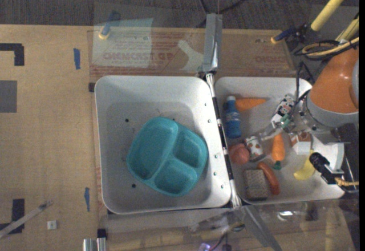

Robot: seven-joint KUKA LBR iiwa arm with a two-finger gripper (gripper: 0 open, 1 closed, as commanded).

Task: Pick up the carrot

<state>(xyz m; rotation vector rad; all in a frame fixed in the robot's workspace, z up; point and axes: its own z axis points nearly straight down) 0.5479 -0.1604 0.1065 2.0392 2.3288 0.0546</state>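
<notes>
Plywood forms the counter [51,130], on which two white bins are set side by side, so that things can be lifted from one and dropped in the other. A teal divided plate [167,156] is seen alone in the left bin [114,101]. The right bin [256,83] is crowded: a blue bottle [231,120] is laid along its left wall, and an orange wedge [250,104] lies just beside the bottle's cap. The carrot [278,149] is found right of the bottle, near the bin's middle, upright in the view with its green end pointing down. A red ball [239,154], a sausage [270,177] and a banana [305,169] are scattered around the carrot. The end effector [288,116] is held just above the carrot's tip, probably as an approach for a grasp. Whether it is parted or closed cannot be told; nothing is seen held in it.
</notes>
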